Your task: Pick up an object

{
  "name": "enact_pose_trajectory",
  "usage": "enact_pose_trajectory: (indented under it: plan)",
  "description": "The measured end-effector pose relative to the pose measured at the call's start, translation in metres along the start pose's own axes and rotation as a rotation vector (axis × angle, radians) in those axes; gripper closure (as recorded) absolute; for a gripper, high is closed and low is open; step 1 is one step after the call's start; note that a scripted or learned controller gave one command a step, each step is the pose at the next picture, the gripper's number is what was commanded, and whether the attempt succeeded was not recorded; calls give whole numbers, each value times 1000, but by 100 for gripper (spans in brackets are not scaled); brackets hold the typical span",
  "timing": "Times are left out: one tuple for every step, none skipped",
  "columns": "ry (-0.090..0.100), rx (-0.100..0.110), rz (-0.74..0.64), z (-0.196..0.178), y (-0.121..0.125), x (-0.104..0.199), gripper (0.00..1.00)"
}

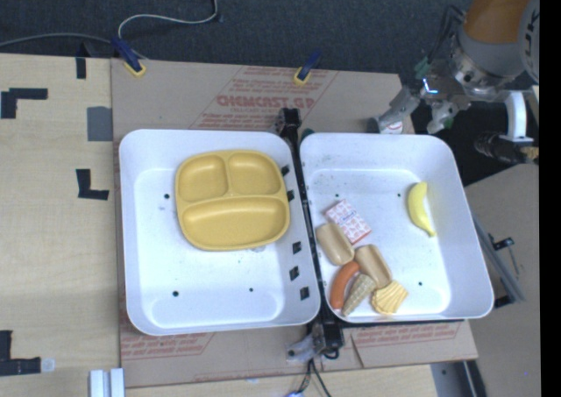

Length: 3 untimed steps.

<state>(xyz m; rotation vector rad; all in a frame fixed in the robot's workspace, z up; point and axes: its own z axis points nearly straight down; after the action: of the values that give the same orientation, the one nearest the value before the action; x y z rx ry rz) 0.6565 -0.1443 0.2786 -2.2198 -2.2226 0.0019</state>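
My gripper [418,118] hangs above the cardboard just past the far edge of the right bin [382,173], its two fingers spread open with nothing between them. Inside that bin a yellow banana [421,208] lies alone near the right wall. Toward the bin's near left lies a cluster of toy foods: a pink-and-white wafer [349,222], two tan buns [334,244] [372,264], an orange sausage [343,281], a corn cob [358,295] and a yellow ridged chip [390,298].
The left bin [149,246] holds a yellow divided plate [233,198] at its far middle. A black clamp strip [298,211] runs between the bins. Cardboard [219,97] with yellow clips lies beneath and behind them.
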Motion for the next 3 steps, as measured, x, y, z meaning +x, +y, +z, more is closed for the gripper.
enact_pose_trajectory:
  plan:
    - [-1,2,1,91,-6,-37,0]
    - [-2,-4,-1,192,13,-51,0]
    - [-1,-4,-1,193,13,-3,0]
